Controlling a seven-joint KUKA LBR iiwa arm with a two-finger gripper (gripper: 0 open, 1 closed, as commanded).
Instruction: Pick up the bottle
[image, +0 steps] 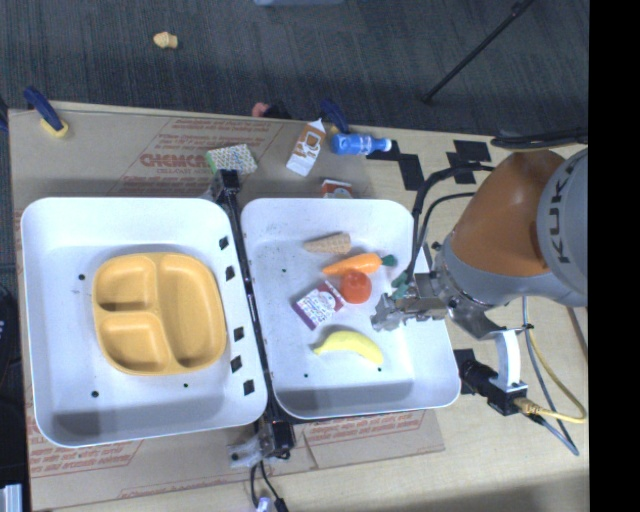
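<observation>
Bottle is the goal, and the blue one lies on its side on the surface beyond the far rim of the right bin, well apart from the claw. Going left to right, the left bin carries a yellow divided tray; the right bin holds a cone, a carrot, a purple packet, a small red piece and a banana. The claw hangs over the right bin's right side, just beside the red piece. To do the step well, the arm should probably lift clear of the bin wall, travel toward the far edge, and close across the bottle's narrow body rather than along its length. Whether the claw is open or closed cannot be told, since the wrist covers it. The bottle's label and cap end are too small to read, and a carton sits just beside it.
</observation>
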